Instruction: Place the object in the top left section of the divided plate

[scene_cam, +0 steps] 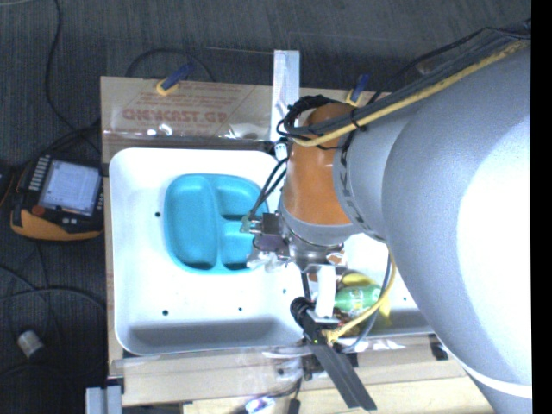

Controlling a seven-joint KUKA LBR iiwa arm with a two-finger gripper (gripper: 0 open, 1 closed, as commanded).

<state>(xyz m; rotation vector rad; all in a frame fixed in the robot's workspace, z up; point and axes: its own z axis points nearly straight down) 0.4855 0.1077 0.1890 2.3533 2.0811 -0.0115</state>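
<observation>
Blue divided plate (203,222): set in the left white bin (138,300). Green-and-yellow object (358,297): seen in the right bin (369,255), partly hidden by the arm (315,188). Gripper (266,240): positioned at the plate's right edge; whether it is open or closed cannot be told

One fixed camera above the surface (172,115), angled downward, fairly near, white bin (129,231) left of the tool (269,241)

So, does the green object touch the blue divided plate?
Apart. The camera view shows the green object in the right bin and the blue divided plate in the left bin, with a clear gap between them.
</observation>
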